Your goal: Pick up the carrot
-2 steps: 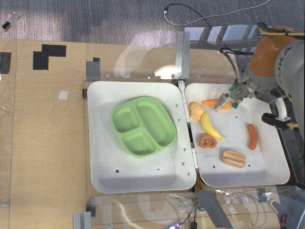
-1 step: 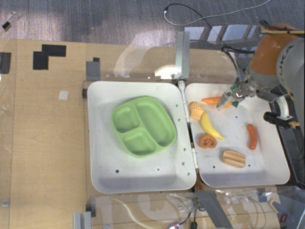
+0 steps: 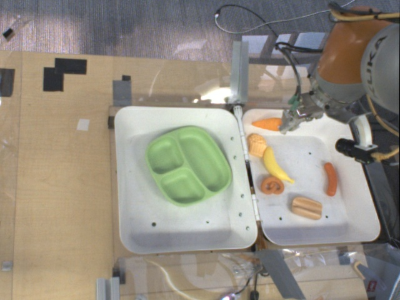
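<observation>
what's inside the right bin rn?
The right bin holds a carrot at its far-left corner, croissant, banana, tomato slice, sausage and bread roll. The gripper covers the carrot's right end.

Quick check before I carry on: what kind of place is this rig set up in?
Likely a robotics lab test bench: two white bins fixed side by side, toy food such as the carrot and banana, and loose cabling over grey carpet.

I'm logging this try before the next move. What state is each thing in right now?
carrot: lying flat at the right bin's far edge, beside the gripper, not lifted
green plate: upright in the left bin
banana: lying flat
sausage: lying flat
</observation>
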`<move>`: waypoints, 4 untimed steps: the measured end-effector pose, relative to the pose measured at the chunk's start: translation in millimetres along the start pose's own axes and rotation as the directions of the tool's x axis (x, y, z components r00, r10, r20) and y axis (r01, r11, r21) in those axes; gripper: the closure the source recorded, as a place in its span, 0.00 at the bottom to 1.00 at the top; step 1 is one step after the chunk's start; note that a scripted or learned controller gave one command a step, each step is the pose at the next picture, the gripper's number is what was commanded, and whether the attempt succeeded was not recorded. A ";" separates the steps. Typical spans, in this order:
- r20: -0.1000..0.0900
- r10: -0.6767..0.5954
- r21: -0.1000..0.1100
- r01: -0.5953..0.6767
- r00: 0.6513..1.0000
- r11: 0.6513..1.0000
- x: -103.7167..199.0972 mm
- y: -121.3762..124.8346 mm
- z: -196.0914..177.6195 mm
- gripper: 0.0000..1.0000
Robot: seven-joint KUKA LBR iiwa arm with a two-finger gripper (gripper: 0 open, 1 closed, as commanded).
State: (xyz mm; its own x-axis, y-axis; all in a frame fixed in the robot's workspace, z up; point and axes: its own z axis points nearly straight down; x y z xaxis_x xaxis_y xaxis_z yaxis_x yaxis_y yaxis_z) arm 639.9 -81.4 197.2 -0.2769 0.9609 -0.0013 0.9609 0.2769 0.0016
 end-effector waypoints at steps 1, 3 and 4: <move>0.003 -0.061 -0.006 0.061 0.998 0.998 -39.2 -28.9 -71.0 1.00; 0.000 0.159 0.005 -0.159 0.987 0.987 45.2 42.4 -48.0 1.00; 0.000 0.158 -0.002 -0.158 0.987 0.987 45.3 43.8 -48.9 0.00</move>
State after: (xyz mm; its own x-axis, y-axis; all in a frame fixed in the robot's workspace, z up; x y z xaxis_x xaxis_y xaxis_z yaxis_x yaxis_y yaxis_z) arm 669.4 -25.7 246.1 -0.1218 0.9926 -0.0013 0.9925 0.1218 0.0034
